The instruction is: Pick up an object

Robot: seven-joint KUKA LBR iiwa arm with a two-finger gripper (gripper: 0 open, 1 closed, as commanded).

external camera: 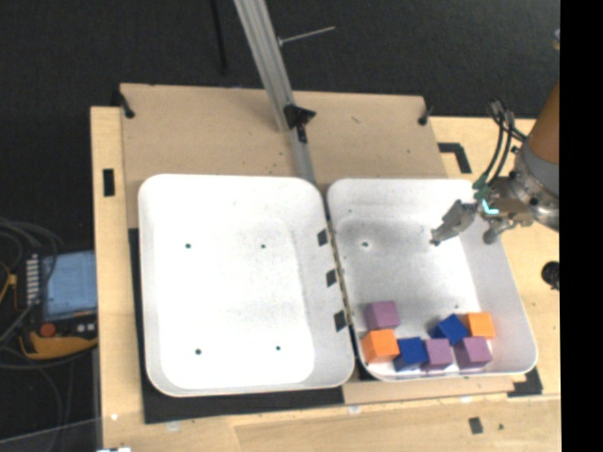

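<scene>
So, going left to right — the left bin (236, 281) sits on the surface (396, 412) beside the right bin (415, 224). Blocks cluster at the right bin's near edge: purple block (382, 314), orange block (381, 345), blue block (411, 352), more purple, blue, orange. Claw (466, 222) hangs well above them — fingers spread apart, nothing between.

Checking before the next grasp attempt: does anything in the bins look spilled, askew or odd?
Nothing stands out. The blocks, purple, orange and blue, sit clustered at the near end of the right bin, none outside it. The gripper hovers over that bin's far right side, apart from them.
</scene>
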